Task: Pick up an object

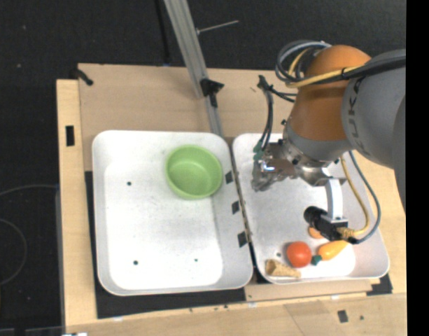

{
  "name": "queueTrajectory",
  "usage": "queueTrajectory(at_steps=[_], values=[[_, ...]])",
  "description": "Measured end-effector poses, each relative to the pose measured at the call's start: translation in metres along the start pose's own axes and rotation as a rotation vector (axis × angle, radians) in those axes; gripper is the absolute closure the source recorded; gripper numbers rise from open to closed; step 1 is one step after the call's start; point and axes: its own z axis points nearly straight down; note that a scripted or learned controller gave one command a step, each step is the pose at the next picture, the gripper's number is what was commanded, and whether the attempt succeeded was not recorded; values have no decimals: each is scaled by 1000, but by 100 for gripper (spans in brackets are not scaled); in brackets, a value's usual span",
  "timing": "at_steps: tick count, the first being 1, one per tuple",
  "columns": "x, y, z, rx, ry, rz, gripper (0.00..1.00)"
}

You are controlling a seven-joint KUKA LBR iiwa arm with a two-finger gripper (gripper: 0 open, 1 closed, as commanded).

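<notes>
My gripper [262, 177] hangs over the upper left part of the right bin [284, 219], close to the divider between the bins. Nothing shows between its fingers. A red tomato [298, 255] lies near the right bin's front edge. Beside it on the right lies an orange-yellow carrot-like piece [331, 250]. A tan wedge [281, 269] rests at the front left of the tomato. A small orange item [316, 233] sits partly under the arm's black cable clip. A green bowl [194, 172] stands upright in the left bin [130, 257], at its upper right.
A metal pole [190, 47] slants up from the bench behind the bins. The arm's orange band and grey body [340, 103] cover the right bin's upper right corner. Cables loop down along the right bin's right side.
</notes>
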Motion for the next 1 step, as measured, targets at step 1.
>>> queueTrajectory(at_steps=[1], values=[[54, 2, 8, 4, 0, 2, 100]])
